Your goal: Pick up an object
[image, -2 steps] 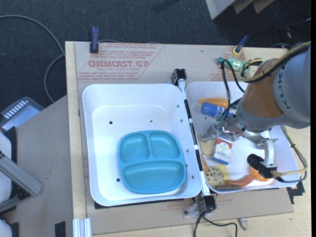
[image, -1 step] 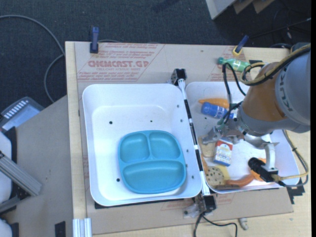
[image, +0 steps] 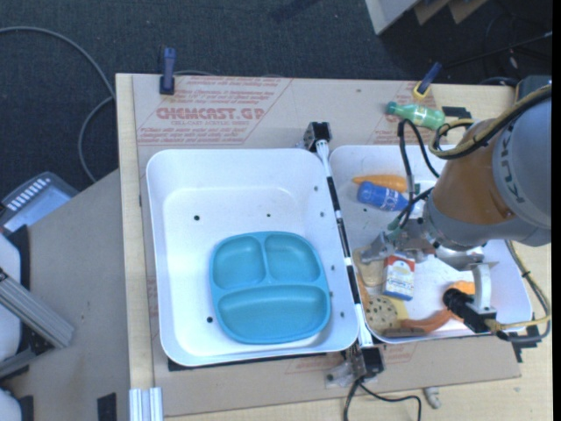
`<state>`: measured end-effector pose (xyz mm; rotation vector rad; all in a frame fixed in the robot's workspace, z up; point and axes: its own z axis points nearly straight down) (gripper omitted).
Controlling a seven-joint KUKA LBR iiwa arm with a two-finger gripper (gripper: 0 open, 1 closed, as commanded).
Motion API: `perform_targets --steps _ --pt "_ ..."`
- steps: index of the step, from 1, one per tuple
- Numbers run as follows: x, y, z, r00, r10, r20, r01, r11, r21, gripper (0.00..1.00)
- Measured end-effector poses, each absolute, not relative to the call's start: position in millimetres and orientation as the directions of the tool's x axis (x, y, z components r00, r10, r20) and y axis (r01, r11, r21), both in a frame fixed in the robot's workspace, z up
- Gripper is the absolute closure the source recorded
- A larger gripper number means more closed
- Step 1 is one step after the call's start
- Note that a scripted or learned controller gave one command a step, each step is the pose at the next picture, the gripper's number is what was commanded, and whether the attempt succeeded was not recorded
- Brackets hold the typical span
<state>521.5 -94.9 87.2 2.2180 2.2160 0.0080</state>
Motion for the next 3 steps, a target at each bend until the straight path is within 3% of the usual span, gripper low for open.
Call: perform_targets --steps 1,2,3 --pt "505.0 -93.0 87.1 0.001 1.0 -0.001 1.0 -0.001 0.008 0.0" --pt "525.6 -101.2 86.4 0.0 1.0 0.001 1.0 0.0 0.003 0.0" --pt "513.8 -92.4 87.4 0.001 1.0 -0.002 1.0 -0.001 0.006 0.0"
